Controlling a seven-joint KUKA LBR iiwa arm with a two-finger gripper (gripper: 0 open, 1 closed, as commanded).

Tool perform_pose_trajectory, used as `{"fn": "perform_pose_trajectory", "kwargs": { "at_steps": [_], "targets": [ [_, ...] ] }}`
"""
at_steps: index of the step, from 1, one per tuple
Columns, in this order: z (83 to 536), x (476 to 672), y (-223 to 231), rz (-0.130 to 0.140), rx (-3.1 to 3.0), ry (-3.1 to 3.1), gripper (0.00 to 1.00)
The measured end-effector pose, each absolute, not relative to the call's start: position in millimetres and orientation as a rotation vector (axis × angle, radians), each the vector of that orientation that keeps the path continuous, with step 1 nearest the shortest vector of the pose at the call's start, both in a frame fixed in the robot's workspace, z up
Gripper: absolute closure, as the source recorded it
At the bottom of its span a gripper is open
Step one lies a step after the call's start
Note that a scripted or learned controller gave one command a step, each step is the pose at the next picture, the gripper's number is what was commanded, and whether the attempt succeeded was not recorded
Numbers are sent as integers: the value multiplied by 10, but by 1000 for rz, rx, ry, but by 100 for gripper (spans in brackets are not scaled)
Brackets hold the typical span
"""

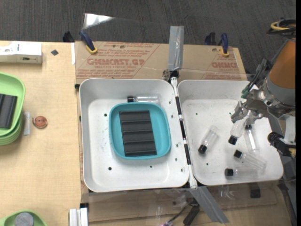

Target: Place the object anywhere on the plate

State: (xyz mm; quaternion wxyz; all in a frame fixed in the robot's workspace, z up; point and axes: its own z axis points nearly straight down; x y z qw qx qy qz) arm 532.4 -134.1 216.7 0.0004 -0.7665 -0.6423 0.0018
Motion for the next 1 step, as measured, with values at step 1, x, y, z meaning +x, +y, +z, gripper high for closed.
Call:
{"fn": "perform_pose_trajectory", "kwargs": {
  "at_steps": [1],
  "targets": [
    [1560,5081,-1030,5,-2321,-2113,100]
  ]
}}
